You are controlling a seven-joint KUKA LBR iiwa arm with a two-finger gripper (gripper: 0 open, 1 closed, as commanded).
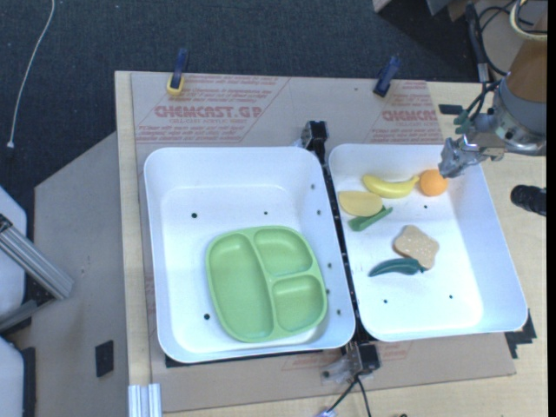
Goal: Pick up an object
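**Hand parked over far-right corner of right bin, orange right beside it**

Hand [458, 156] sits at the far edge of the right bin [486, 259], coming in from the right. Orange [432, 182] is the nearest pick: just below-left of the fingertips, near touching, though I can't confirm contact. It's round, so no axis to line up.

Banana [388, 185] lies just left of the orange, long axis roughly left-right across the bin. Yellow slice [360, 202], green pod [369, 220], bread slice [415, 246] and dark green pepper [396, 268] are further toward the near side.

Can't tell how far apart the jaws are; too small and blurred. Nothing visibly between them.

Left bin [174, 233] has a green divided plate [265, 281], well apart from the hand.

Likely next: short shift down-left onto the orange.
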